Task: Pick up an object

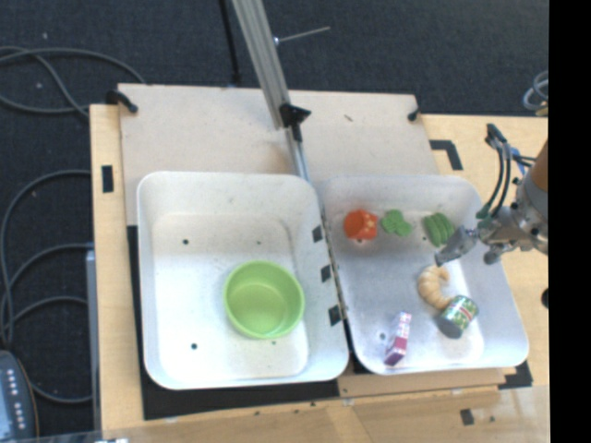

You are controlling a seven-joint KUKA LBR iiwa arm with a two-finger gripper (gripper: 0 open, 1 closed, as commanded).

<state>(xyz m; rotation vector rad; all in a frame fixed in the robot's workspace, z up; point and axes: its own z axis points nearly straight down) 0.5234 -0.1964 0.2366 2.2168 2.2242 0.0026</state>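
Over the right bin (503, 275), your jaws (459, 245) hung low at the far right side, just beside the dark green ridged piece (437, 226) and above the pale, knobbly croissant-like toy (432, 285). You couldn't tell whether they were spread or pressed together; nothing showed between them. By my read you were in the approach, grasp not yet made. Candidates sat close: a glossy red-orange tomato toy (361, 225), a leafy green lump (396, 222), a small can with a green label (457, 315) touching the croissant, and a pink carton (399, 340) lying flat. Next you needed a clean descent onto one item without nudging neighbours. A smooth lime plastic bowl (264, 299) sat in the left bin (166, 247).
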